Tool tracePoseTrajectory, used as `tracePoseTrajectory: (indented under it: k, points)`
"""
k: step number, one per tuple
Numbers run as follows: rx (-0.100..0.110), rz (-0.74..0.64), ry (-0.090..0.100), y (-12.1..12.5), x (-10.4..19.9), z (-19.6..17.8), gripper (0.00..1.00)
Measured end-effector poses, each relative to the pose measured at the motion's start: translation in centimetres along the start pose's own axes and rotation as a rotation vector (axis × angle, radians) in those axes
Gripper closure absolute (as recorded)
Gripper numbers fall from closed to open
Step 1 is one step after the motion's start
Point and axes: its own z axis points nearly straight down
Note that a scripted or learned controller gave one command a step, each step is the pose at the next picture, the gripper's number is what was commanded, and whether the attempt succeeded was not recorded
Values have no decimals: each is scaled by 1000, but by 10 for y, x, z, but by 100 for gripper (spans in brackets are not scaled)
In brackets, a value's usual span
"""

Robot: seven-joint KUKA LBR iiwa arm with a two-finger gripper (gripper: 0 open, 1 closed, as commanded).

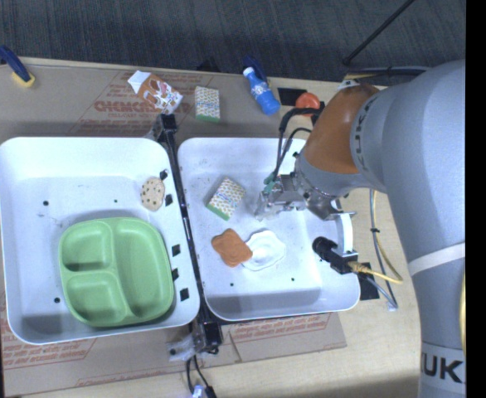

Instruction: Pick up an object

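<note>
In the right bin lie a green-and-white patterned packet, an orange piece and a white round object touching it. My gripper hangs low over the middle of this bin, just right of the packet and above the white object. Nothing shows between its fingers. The left bin holds a green divided tray and a small spotted cookie-like disc.
Behind the bins on the cardboard lie a blue bottle, a small patterned box, a snack wrapper and an orange item. A blue-yellow clamp sits at the far left corner. The arm covers the right bin's right side.
</note>
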Motion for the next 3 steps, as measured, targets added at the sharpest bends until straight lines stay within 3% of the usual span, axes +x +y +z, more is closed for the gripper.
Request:
tracePoseTrajectory:
  k: [1, 2, 3]
  points:
    - [-4, 5, 0, -77, -3, -108, 100]
    - [-2, 2, 1, -104, 22, -120, 100]
    - [-6, 3, 0, -103, 48, -143, 100]
